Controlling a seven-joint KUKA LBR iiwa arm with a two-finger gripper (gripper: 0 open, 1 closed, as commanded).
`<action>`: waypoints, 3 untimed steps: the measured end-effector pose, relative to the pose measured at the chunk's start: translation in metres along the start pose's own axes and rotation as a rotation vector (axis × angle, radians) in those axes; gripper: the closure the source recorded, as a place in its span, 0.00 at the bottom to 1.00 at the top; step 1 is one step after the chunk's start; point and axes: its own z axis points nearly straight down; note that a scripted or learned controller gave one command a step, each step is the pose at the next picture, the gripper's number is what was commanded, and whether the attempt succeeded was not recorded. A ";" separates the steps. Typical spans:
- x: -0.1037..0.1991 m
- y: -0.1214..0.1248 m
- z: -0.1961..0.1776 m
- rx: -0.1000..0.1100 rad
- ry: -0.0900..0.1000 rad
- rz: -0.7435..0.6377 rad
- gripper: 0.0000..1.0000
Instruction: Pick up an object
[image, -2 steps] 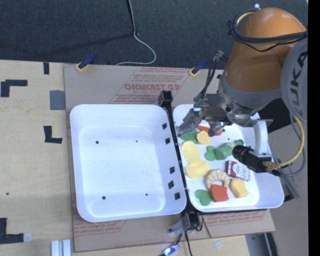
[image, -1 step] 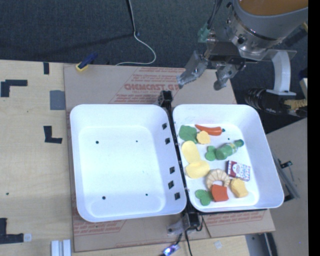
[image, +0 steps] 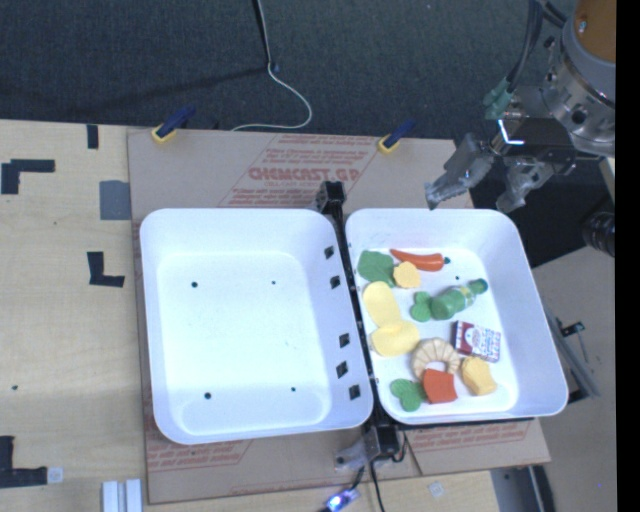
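Up at the top right, the gripper (image: 485, 180) hangs above the far rim of the right bin (image: 530, 262), its 2 fingers spread apart and holding nothing; one finger (image: 452, 180) points down-left past the bin's back edge, the other sits near the rim. All the objects lie in that right bin, well below the gripper. Near the back are a red chili pepper (image: 418, 260), a green leaf-shaped piece (image: 376, 266) and a small yellow piece (image: 407, 275) touching each other. In the middle lies a green bottle (image: 452, 299), tilted, with 2 yellow pieces (image: 380, 302) (image: 394, 338) to its left along the bin's inner wall. Toward the front are a small purple-and-white carton (image: 476, 341), a ring-shaped pastry (image: 437, 353), a red block (image: 439, 385), an orange block (image: 478, 376) and a green piece (image: 407, 393). The left bin (image: 160, 300) sits beside it on a cardboard sheet (image: 290, 175) over the worktop (image: 50, 300).
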 end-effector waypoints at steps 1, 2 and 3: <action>0.048 -0.002 0.264 0.019 -0.002 -0.005 1.00; 0.115 0.045 0.193 -0.003 0.003 -0.011 1.00; 0.157 -0.002 0.180 0.006 0.002 -0.011 1.00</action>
